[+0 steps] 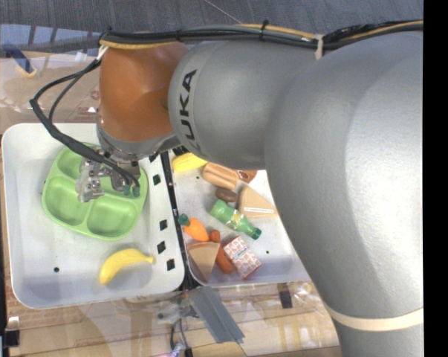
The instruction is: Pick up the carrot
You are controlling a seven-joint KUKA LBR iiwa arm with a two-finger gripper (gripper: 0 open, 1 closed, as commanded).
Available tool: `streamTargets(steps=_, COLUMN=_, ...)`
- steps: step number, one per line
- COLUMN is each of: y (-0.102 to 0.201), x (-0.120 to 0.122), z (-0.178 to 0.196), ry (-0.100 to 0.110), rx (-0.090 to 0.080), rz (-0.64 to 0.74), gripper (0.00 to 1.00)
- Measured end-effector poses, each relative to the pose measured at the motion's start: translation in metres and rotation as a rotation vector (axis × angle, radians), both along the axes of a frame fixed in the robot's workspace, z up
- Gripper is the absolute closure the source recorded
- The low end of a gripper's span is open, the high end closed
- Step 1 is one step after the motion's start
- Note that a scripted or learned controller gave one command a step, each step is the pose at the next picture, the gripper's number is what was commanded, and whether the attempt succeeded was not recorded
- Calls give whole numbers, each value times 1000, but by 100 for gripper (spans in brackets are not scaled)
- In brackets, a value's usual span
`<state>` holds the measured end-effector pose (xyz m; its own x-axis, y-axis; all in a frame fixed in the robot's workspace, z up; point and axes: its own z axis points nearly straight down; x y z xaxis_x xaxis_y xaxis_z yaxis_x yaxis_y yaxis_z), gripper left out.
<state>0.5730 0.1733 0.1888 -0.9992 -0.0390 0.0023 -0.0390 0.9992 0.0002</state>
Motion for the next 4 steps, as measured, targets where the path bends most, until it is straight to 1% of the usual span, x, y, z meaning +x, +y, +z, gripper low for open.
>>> streamTargets(steps=1, y=41, x=47, z=-41, ry=-3, rx=1, rz=180, gripper=100)
streamTargets(steps=2, y=-19, x=70, z=48, ry=-9, rx=-1, rz=493, gripper=100)
streamTargets(steps=3, y=41, x=81, z=-10, ry=1, rx=2, rz=476, gripper=100)
streamTargets(steps=4, y=47, x=71, z=100, ry=-11, rx=1, rz=757, gripper=100)
